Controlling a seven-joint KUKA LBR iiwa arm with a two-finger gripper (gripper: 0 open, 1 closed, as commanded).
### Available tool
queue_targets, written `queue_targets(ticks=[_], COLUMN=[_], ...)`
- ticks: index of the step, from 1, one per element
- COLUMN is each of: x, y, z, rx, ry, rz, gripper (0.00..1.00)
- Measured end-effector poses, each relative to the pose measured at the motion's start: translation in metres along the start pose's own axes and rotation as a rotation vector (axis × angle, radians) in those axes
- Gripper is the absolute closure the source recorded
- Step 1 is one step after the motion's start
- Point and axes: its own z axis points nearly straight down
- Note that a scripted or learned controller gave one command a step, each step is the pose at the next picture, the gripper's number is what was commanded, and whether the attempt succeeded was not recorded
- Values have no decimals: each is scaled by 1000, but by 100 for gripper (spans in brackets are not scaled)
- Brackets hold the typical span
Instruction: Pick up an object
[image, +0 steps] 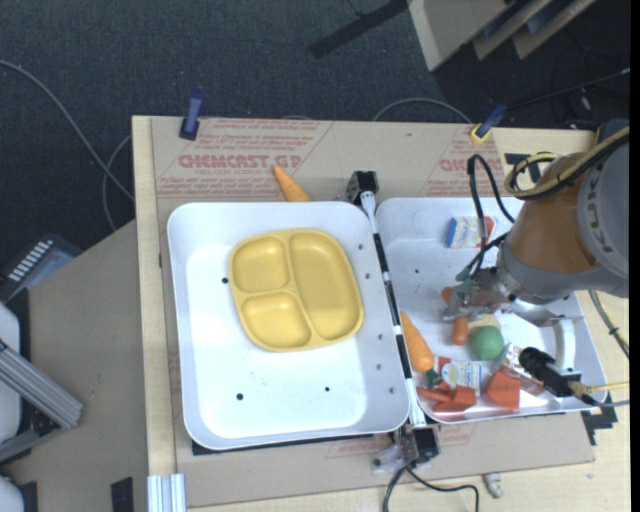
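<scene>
At the near rim of the right bin, around six o'clock, lie two red pieces: one flat and low, the other more orange and blocky just to its right. A small printed packet lies between them. A carrot lies at about eight o'clock along the bin's left wall, tip toward the far side. Near the bin's middle sits a green ball, and just beside it at its nine o'clock is a small orange piece.

The pincer hangs right over that orange piece — whether it is apart or together cannot be told, and no object shows in its grip. The grey arm with its orange band reaches in from three o'clock. Farther back, at about twelve o'clock in the bin, a blue-and-white carton rests well apart from the rest.

The left bin holds a yellow divided plate toward its far half. Beyond that bin's far rim, a second carrot lies on the counter.
</scene>
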Motion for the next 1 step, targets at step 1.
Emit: queue_targets(ticks=[1], x=[86], y=[8], z=[-88], rx=[8], ry=[5], rz=[-3], gripper=[100])
